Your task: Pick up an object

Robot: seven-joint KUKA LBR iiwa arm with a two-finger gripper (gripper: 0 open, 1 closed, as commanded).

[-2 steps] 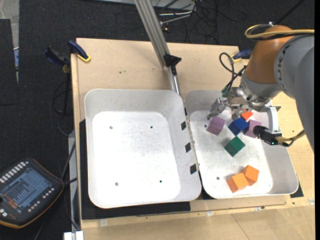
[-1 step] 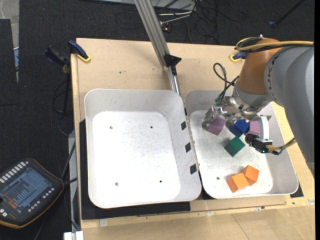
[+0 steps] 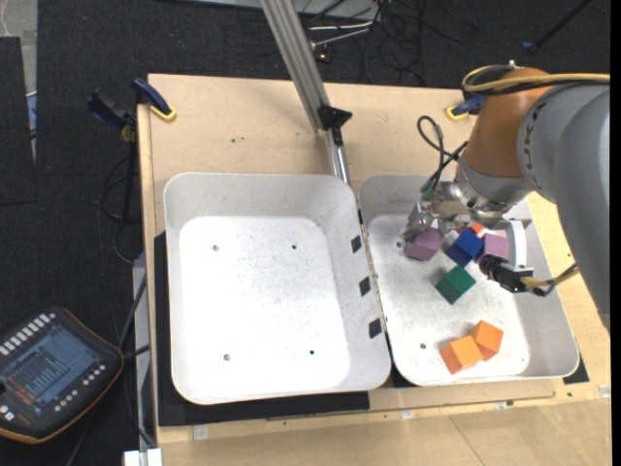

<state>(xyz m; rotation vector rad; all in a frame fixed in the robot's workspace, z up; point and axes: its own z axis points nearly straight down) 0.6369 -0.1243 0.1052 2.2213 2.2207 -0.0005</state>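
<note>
The gripper (image 3: 434, 223) sits low over the upper part of the right bin (image 3: 553, 357). Whether its fingers are parted or closed cannot be told from this angle; no object is seen between them.

All positions below are given relative to the green cube (image 3: 454, 284), which lies near the middle of the right bin's floor.

- Purple block (image 3: 422, 247): up and to the left of the green cube, directly under the gripper tip and touching or nearly touching it; contact cannot be confirmed.
- Blue cube (image 3: 466, 244): just above the green cube, close beside the gripper body.
- Pale purple block (image 3: 496, 246): up and to the right, just beside the blue cube, partly hidden by the wrist.
- Two orange blocks (image 3: 473, 346): below and slightly right, touching each other, near the bin's lower edge.
- Left bin (image 3: 194, 202): well to the left, its edge meeting that of the right bin.
- Arm (image 3: 543, 134): above and to the right, grey with an orange band, a black cable looping beside it.
- Handheld pendant (image 3: 49, 372): far to the left, off the bench; its screen shows text too small to read.

No brand, label or legible writing is found on the blocks or bins.
</note>
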